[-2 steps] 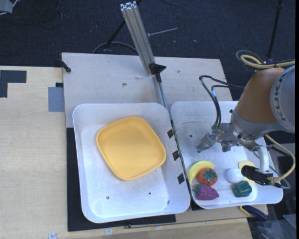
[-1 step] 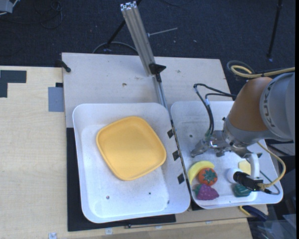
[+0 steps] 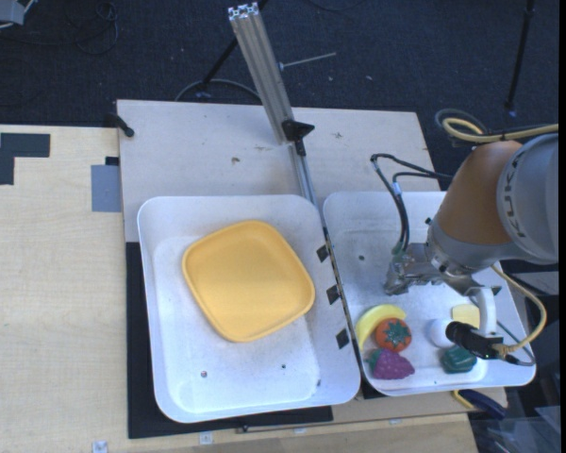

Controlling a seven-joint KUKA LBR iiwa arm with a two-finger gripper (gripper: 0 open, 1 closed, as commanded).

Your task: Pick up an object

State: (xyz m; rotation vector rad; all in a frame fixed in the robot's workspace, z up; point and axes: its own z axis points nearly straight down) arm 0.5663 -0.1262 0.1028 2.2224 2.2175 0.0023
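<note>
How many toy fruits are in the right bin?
3: a banana, a tomato against it, and grapes just below, all near the bin's front left. The arm may hide others.

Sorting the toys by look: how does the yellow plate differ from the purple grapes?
The yellow plate is large, flat and smooth; the purple grapes are small and lumpy. The plate lies alone in the left bin; the grapes sit crowded among other toys in the right bin.
</note>
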